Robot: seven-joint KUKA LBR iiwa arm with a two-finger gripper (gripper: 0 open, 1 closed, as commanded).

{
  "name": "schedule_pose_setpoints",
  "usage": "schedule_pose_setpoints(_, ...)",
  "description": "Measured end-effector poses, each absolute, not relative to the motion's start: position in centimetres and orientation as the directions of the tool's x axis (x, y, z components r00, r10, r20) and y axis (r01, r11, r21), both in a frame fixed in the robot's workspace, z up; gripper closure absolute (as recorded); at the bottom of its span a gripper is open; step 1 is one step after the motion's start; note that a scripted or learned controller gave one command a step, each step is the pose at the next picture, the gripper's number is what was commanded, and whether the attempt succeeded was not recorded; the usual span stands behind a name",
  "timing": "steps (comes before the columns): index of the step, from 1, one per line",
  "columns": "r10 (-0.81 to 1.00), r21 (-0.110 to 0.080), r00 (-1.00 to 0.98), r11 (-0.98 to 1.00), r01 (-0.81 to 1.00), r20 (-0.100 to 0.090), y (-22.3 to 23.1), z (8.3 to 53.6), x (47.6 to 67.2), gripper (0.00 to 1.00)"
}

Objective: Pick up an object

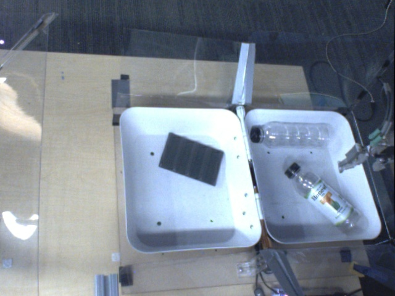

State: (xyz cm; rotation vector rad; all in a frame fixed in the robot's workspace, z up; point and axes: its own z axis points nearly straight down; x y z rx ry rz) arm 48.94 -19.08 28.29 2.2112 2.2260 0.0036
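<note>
A dark grey ribbed rectangular pad (191, 158) lies flat in the left bin (139, 227), slightly turned. In the right bin (278, 227), a clear empty plastic bottle (290, 134) lies on its side along the far wall, its dark cap pointing left. A second clear bottle (321, 194) with a black cap and a green-orange label lies diagonally near the middle right. My gripper (359, 155) reaches in at the right bin's right rim, just above and to the right of the labelled bottle, with nothing seen in it.
A metal divider post (243, 76) stands behind the seam between the bins. Clear plastic sheets cover the wooden bench at left and behind. Cables hang at the far right, beside the arm.
</note>
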Motion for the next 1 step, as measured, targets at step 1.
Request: schedule_pose_setpoints(1, 0.948, 0.003, -0.32, 0.32, 0.948, -0.001, -17.31, 12.47, 48.81, 0.0)
